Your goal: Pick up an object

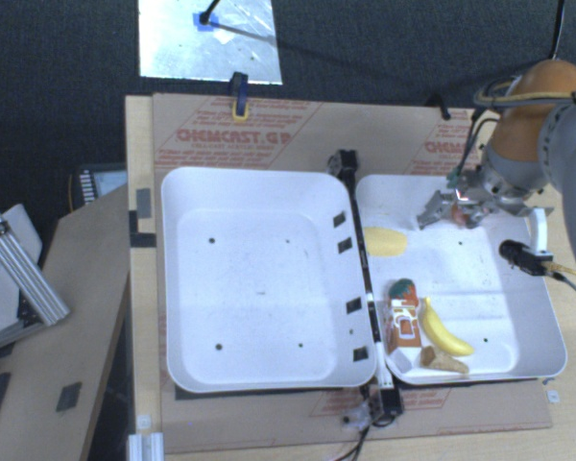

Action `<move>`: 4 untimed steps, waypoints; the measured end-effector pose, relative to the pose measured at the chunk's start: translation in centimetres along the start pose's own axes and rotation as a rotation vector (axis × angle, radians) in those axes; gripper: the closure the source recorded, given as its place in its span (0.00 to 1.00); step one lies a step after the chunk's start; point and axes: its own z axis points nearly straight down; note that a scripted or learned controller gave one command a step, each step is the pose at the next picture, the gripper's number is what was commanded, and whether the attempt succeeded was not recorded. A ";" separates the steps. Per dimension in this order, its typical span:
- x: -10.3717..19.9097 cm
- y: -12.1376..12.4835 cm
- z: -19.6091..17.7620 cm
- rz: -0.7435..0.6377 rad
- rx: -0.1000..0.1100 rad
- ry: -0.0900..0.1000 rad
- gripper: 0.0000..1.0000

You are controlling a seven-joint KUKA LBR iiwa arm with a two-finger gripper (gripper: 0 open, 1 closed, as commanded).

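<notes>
We see two white bins: the left bin (254, 277) and the right bin (490, 286), which holds a yellow lemon-like piece (385, 243), a banana (444, 330), an orange-and-white packet (403, 323) and a tan piece (443, 359). The gripper (448, 206) hangs over the right bin's far part; we cannot tell how it is set. The yellow piece lies just below-left of it, apart; the banana sits farther toward us.
</notes>
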 end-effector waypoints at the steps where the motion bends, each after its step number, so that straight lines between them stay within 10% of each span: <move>1: 0.0 0.0 0.0 0.000 0.000 0.000 0.00; 4: 0.0 0.0 0.0 0.000 0.000 0.000 0.00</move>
